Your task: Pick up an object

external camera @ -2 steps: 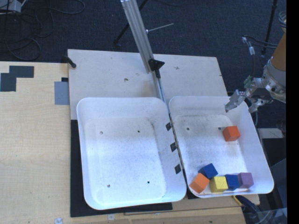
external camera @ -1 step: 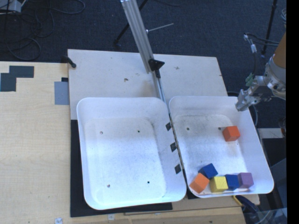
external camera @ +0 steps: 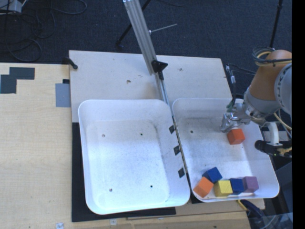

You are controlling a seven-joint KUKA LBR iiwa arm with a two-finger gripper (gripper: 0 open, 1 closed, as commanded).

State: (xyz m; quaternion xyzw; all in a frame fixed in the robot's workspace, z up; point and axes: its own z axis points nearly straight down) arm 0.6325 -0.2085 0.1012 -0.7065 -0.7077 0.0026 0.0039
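Partly hidden behind the end effector (external camera: 232, 124), an orange cube (external camera: 236, 137) just beneath; grip impossible to tell.

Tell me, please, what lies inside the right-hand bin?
The right bin holds five cubes near its front: orange, blue, yellow, blue, purple. Another orange cube sits below the gripper.

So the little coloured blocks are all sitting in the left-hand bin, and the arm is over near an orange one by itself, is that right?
Not quite: the camera view shows the blocks in the right bin, not the left bin. The rest stands: the gripper is by a lone orange block, apart from the cluster of blocks at the near edge.
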